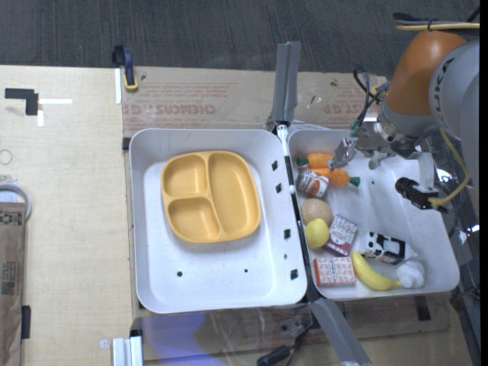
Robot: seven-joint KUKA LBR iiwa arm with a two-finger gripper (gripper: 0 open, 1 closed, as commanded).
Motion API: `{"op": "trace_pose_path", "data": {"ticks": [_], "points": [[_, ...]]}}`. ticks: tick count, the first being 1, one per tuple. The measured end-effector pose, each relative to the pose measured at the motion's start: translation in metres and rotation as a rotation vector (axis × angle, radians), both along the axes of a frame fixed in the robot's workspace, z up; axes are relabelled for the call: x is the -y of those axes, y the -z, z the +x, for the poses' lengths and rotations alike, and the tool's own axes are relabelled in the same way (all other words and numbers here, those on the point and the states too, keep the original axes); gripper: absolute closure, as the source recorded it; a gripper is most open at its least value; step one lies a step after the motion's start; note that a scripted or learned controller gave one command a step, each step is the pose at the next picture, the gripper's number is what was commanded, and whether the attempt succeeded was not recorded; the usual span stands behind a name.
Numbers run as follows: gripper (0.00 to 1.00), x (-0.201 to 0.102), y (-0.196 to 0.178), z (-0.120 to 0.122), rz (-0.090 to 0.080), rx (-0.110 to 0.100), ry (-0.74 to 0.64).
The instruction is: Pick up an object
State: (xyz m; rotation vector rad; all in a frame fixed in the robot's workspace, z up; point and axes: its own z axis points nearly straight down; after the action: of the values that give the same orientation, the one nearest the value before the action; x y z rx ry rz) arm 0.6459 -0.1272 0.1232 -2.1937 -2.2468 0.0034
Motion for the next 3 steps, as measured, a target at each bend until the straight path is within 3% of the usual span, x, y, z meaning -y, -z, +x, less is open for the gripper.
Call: {"op": "trace_pose_path", "data": {"ticks": [1, 2, 3], "points": [[0.00, -0.019, 0.029, -0.022, -0.006, 0.005, -0.117], [1.00, -0.021, 0.021, -0.023, -0.001, 0.001, -0.117], [1.00, -0.020, -0.086, 0.000, -0.001, 0.002, -0.111]]}}
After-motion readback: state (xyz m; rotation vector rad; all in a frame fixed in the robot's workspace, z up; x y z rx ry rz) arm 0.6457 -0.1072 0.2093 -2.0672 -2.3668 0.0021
